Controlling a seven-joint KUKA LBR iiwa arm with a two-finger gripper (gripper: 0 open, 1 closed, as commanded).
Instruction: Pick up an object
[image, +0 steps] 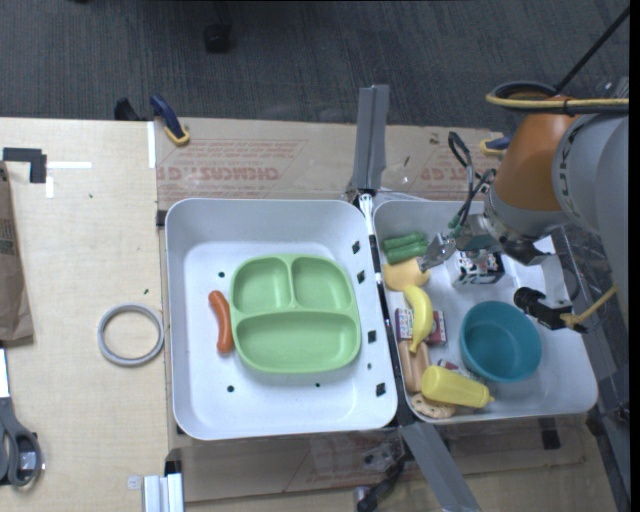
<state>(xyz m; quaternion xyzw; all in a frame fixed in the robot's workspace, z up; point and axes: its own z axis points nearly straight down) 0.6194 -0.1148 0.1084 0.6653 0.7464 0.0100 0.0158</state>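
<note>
the arm (560, 150) comes in from the upper right of the frame, and its gripper (440, 250) hangs low over the upper part of the right bin (560, 395). i cannot tell how the gripper is set, and nothing plainly shows in its grip. just left of it, near the bin's upper left corner, lies a green pepper (404, 245), with a yellow lemon-like piece (399, 274) right below. a banana (420, 315) runs down the bin's left side beside a small dark packet (405, 325). a teal bowl (500, 340) sits toward the middle right, and a yellow cup (455, 386) lies on its side at the bottom. in the left bin (190, 330) a green divided plate (296, 312) sits in the middle, an orange carrot (222, 320) just to its left. a roll of tape (130, 333) lies on the bench at far left.
</note>
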